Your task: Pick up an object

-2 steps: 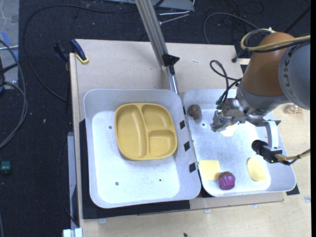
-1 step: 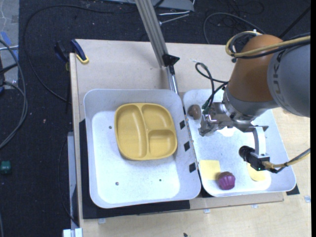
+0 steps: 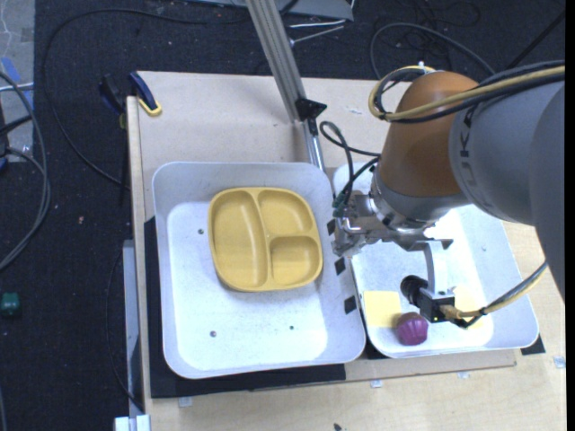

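Camera view shows one small purple ball (image 3: 412, 329) closest to us, lying in the right bin (image 3: 512, 326). It sits in front of the gripper (image 3: 352, 227), off toward the picture's right, and nothing holds it. One flat yellow square (image 3: 381, 310) lies just beside the ball, on the side closer to the gripper. I count two white bins. The gripper hangs over the right bin's left edge, near the wall between the bins. The big grey and orange arm (image 3: 449, 142) covers it from above, so I cannot tell if it is squeezing something or let go. The arm also hides much of the right bin's floor. Across from the gripper, toward the picture's left, the left bin (image 3: 180, 321) holds one yellow plate (image 3: 265, 238) with three parts, lying flat and well apart from the ball. Behind the gripper, one silver pole (image 3: 278, 52) slants away, and its top is cut off.
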